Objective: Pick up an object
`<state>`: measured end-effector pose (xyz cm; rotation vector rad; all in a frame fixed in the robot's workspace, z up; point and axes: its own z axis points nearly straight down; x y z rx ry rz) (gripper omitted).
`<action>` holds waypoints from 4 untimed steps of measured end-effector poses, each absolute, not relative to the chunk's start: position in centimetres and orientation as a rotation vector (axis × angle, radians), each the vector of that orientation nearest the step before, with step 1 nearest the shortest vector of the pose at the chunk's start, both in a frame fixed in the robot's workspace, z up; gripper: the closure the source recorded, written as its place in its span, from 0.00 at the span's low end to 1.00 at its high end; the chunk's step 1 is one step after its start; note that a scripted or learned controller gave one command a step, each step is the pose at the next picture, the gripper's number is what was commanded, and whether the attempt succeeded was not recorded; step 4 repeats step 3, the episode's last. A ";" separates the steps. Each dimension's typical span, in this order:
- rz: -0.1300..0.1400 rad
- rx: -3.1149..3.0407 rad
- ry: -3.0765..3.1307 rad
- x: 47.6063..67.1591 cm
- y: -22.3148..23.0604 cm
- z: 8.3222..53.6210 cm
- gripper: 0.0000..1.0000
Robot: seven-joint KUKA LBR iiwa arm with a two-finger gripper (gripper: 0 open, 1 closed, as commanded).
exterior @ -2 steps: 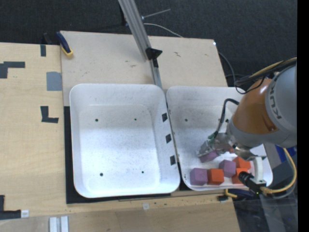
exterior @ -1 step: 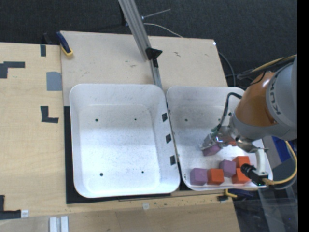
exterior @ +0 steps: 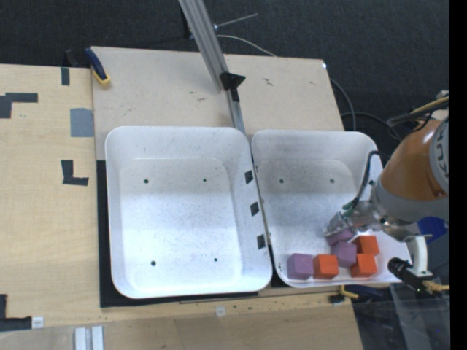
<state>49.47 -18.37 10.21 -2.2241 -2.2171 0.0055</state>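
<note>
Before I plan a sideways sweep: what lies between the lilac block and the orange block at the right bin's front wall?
Another orange block sits between the lilac block and the rightmost orange block, in the camera view.

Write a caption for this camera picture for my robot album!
The robot's tool reaches into the right bin, down among purple blocks and orange blocks.

Two white bins, left and right, both speckled with fine dark flecks, on a pale tan bench marked with grey and black tape patches. In the right bin, purple blocks and among orange blocks and. Grey arm with an orange band; blue-and-yellow clamp at the bench's far edge.
</note>
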 end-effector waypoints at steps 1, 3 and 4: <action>-0.011 -2.210 -2.236 57.0 -9.3 16.1 1.00; -0.002 -2.209 -2.230 57.4 5.7 19.1 1.00; -0.002 -2.209 -2.230 57.4 5.7 19.1 1.00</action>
